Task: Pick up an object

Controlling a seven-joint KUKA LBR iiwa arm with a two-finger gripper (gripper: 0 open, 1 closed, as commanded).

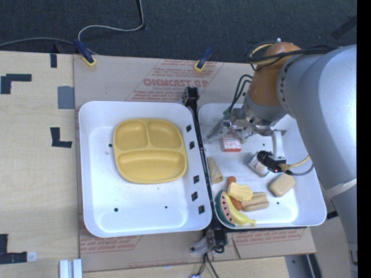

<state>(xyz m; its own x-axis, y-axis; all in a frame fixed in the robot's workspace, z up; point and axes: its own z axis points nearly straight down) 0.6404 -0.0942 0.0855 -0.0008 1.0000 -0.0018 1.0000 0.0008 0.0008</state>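
Right bin (pixel 316 210): small red-and-white box (pixel 232 145) lying flat on the white floor in the upper-left part. Blocky cardboard-looking shape, long axis roughly left-right across the view, red face toward the near side; too small to read which end leads.

Claw (pixel 227 127) just above the box in the view, touching or nearly so; cannot tell contact. Cannot tell how far open, nothing seen gripped. Grey arm (pixel 324 97) with orange band entering from the right, covering the bin's far-right corner.

Open room: bare white floor left of the box up to the wall between the bins, and a small clear patch below it. Tan wedge (pixel 215 170) near the box, lower left, against that wall. Toy-food cluster well below the box at the near rim: watermelon slice (pixel 224 207), banana (pixel 240 213), orange piece (pixel 232 182), pale yellow chunk (pixel 241 191), tan bun (pixel 255 202), all touching or overlapping. Tan bread-like block (pixel 282 185) apart, lower right.

Left bin (pixel 93 178): yellow divided plate (pixel 151 150), smooth plastic look, rounded corners, three compartments, in the upper half; bare floor along the near side.

Both bins shallow, glossy white, rounded rims, side by side on a brown cardboard sheet (pixel 168 81) over the pale wood bench (pixel 35 172). Two blue-and-yellow clamps (pixel 86 52) at the sheet's far edge.
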